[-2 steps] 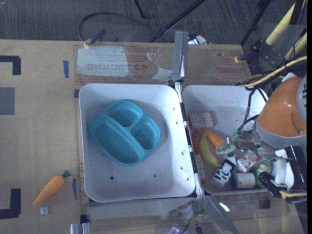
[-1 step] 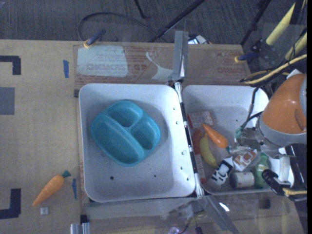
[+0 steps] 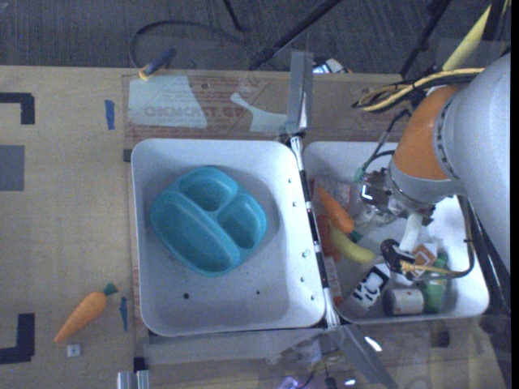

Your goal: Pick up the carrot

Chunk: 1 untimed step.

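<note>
Orange against white: look for the carrot (image 3: 334, 209) in the right bin (image 3: 477, 305), lying slantwise along the left wall, leafy end up toward the far corner, thick part pointing down at the banana (image 3: 354, 250). Note the gripper (image 3: 375, 194) hanging just beside it on the right, under the orange wrist band, blurred and half hidden. Cannot tell whether the jaws stand apart or together, and see nothing clamped between them.

To do the grasp well, probably:
- Shift left until centred over the thick middle of the carrot, not the thin tip.
- Turn the wrist so the closing line crosses the carrot's short width.
- Come down straight, close, then lift clear before moving sideways.

Mind the crowding. Expect trouble from the bin wall and the divider (image 3: 312, 233) hard against the carrot's left side, leaving little room on that flank. Watch the banana touching or nearly touching the lower end, and a red item beneath, too unclear to name. Keep away from the black-and-white pack (image 3: 371, 285) and the grey can (image 3: 403, 301) nearer the front.

Elsewhere: a teal divided plate (image 3: 208, 219) in the left bin (image 3: 243, 302), and a second carrot (image 3: 81, 314) out on the bench (image 3: 57, 217), well apart from the arm and likely the harder choice.
</note>
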Each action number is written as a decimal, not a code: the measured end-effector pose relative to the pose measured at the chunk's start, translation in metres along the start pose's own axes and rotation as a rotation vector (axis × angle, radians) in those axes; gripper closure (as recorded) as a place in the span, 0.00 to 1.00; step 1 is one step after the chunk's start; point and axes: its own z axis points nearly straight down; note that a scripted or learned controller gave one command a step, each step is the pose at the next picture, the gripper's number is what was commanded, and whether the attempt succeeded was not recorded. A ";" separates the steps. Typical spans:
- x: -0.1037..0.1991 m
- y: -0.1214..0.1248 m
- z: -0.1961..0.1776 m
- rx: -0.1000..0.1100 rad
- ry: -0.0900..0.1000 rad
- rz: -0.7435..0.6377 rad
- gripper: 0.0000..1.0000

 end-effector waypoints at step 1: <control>0.083 -0.004 -0.097 0.009 -0.002 0.242 1.00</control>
